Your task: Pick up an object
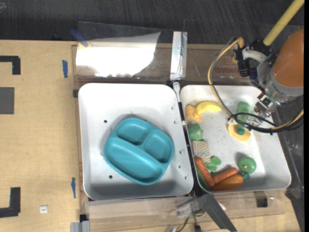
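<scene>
the grey arm (285, 76) with its orange band enters at the upper right of the frame, wrist angled down-left; the gripper (263, 105) hangs at right centre, cables looping beside it.

Bench top (36, 144): pale wood, black angle marks and blue tape tabs (64, 67) at left. Floor (145, 4): dark grey carpet along the top. Clear plastic sheet (118, 52), glare-bright, behind the bins

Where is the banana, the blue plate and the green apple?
banana (208, 108): camera view, middle of its yellow curve.
blue plate (139, 150): camera view, ridge between its compartments.
green apple (247, 165): camera view, middle of its round green body.
</scene>
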`<action>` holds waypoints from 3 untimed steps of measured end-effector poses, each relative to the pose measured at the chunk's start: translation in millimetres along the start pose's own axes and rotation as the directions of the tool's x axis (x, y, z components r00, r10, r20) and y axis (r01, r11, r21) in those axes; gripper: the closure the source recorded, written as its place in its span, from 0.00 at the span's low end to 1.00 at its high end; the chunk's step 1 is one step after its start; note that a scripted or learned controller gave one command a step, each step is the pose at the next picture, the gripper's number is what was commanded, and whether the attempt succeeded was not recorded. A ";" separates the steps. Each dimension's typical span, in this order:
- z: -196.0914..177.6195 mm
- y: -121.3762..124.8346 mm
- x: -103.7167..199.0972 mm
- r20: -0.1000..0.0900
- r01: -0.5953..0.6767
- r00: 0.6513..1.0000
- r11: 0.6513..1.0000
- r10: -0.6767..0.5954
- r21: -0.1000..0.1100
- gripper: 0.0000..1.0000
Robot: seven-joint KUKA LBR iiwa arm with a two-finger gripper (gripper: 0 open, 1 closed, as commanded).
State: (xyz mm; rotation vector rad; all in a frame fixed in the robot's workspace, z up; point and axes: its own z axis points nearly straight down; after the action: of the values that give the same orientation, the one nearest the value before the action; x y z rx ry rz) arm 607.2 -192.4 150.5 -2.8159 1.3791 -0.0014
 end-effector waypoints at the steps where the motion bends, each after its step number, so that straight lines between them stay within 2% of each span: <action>1: 24.0 -43.1 44.6 -0.003 0.136 0.991 0.991 -0.136 0.001 1.00; 2: 11.3 -45.4 44.7 -0.004 0.132 0.991 0.991 -0.132 0.008 1.00; 3: -7.6 -57.6 25.4 -0.003 0.374 0.927 0.927 -0.374 0.000 1.00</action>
State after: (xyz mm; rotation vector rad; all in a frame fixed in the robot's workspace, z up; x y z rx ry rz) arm 668.2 -177.2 158.5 -3.0282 0.8178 -0.0075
